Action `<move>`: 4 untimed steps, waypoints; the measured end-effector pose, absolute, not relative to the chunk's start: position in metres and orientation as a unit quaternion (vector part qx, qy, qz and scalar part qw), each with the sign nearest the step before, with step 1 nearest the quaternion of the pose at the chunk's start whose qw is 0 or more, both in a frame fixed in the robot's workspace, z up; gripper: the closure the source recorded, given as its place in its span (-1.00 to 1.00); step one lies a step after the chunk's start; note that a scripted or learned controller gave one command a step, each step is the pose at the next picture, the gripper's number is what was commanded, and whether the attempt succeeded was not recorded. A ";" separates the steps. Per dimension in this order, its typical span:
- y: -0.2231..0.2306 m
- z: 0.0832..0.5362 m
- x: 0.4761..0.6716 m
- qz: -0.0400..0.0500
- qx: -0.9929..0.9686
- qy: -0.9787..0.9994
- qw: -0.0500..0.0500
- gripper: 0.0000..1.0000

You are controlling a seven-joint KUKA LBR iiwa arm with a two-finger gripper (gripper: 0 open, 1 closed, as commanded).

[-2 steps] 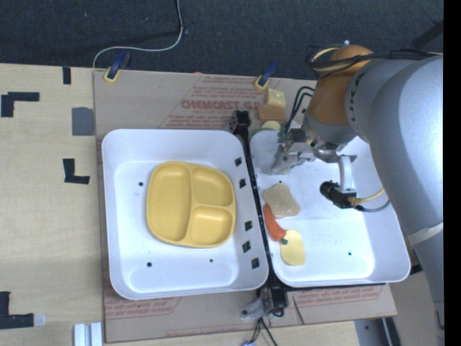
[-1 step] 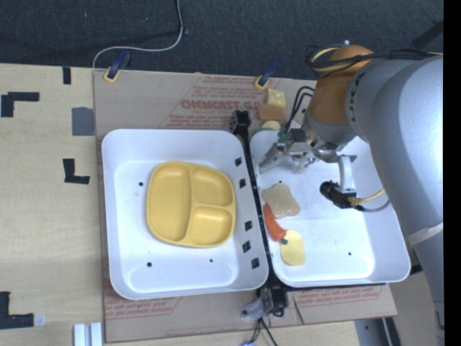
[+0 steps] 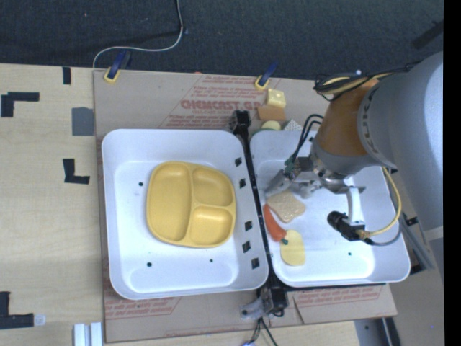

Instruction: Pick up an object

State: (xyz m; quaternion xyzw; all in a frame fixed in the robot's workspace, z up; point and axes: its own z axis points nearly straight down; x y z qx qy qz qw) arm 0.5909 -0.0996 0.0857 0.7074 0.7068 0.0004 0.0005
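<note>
- the gripper [image 3: 288,181] hangs low in the right bin [image 3: 382,269], near that bin's left wall, with the grey arm [image 3: 403,128] and its orange band [image 3: 344,125] reaching in from the right.
- the nearest thing to pick is a tan slice of bread [image 3: 287,208], lying flat on the bin floor just below the gripper in the view, touching or nearly touching its tip.
- whether the fingers are apart or together, i cannot tell; nothing can be seen clamped between them.
- an orange carrot [image 3: 274,223] lies against the bread's lower-left edge, its long axis running slantwise toward the bin's front.
- a yellow piece [image 3: 292,251] sits a little further toward the front, apart from the gripper.
- judgement: the coming move turns on the bread lying a touch front of the tip, so a short shift that way and a descent should meet it.
- the left bin [image 3: 115,193] carries a yellow divided plate [image 3: 191,203], well apart from the gripper.
</note>
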 end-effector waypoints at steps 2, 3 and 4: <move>-0.102 0.085 0.603 0.001 0.706 0.708 0.000 -1.00; -0.095 0.085 0.591 0.000 0.707 0.707 0.001 -1.00; -0.097 0.085 0.602 0.000 0.707 0.707 0.000 -1.00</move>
